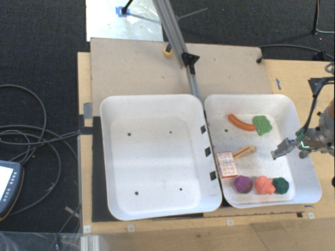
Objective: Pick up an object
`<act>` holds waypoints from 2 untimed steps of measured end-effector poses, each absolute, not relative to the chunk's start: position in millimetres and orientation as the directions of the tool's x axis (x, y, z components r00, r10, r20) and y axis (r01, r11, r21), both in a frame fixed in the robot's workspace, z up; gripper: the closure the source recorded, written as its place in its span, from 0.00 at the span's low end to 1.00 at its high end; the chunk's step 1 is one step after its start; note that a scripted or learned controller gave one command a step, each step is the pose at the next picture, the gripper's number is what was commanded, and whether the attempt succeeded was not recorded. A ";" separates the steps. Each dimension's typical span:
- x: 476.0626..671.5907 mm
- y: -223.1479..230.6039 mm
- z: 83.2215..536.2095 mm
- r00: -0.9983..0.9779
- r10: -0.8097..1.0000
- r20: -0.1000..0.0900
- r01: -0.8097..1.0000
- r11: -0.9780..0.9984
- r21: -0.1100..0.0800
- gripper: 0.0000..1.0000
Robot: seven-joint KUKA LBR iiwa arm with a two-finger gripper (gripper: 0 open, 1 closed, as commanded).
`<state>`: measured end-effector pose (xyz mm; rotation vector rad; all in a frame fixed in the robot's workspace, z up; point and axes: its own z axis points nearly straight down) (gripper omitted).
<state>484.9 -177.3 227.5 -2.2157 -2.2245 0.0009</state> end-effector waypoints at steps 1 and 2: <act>485.7 -177.2 229.1 -0.003 1.000 0.000 1.000 0.003 0.002 0.00; 488.0 -173.5 186.7 -0.001 1.000 0.001 1.000 0.001 -0.002 0.00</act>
